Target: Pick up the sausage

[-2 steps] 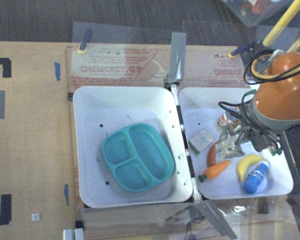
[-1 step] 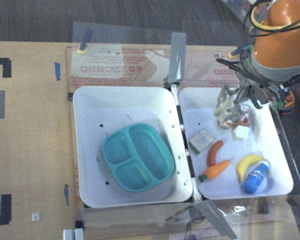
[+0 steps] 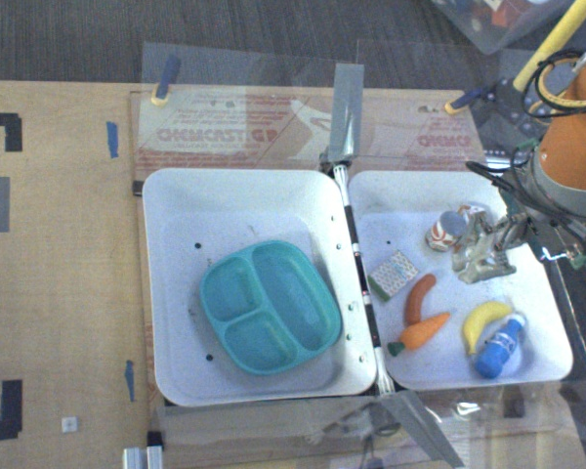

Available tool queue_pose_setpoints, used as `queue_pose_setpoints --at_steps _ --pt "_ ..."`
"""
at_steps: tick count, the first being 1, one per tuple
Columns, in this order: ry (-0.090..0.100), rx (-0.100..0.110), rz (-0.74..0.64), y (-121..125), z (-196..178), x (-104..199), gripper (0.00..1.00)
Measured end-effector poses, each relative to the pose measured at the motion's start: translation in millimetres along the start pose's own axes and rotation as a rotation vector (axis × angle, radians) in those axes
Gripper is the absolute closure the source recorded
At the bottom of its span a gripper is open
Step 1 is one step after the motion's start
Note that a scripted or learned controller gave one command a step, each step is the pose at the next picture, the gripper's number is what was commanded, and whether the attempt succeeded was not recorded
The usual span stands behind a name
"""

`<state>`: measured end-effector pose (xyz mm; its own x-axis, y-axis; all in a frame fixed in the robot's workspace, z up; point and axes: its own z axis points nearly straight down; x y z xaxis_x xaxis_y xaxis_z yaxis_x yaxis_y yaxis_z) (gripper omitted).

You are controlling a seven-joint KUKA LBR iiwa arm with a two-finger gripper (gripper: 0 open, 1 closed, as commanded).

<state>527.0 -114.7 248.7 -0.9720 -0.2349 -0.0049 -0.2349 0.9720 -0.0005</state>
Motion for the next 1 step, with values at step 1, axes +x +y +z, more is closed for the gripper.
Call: queue_pose_setpoints --at_steps 1 --pt "0.002 -0.001 -0.219 8.2 1.7 36.8 1.0"
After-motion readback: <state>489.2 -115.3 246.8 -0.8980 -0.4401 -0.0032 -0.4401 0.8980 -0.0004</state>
